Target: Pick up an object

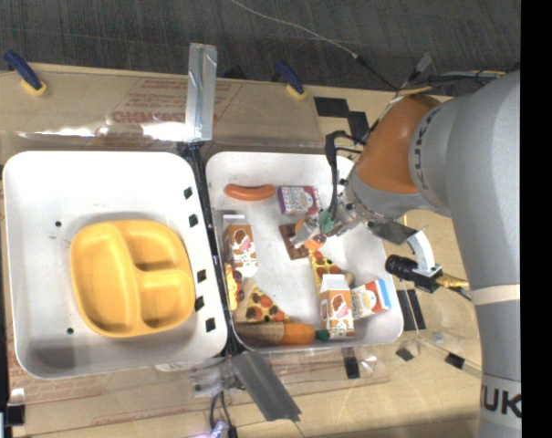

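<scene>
The gripper (314, 233) hangs low in the right bin (257, 167), just above a brown card (292, 242); jaw state cannot be told.

Yellow tray (130, 276) (white bin (29, 181)), orange sausage (250, 192).

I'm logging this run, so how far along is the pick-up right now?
Done: the arm has reached into the right bin, with its pincer low among the toy food near the purple packet. In hand: nothing visibly held. Left: grasping and lifting an item; the hot dog and carrot lie in the bin.
</scene>
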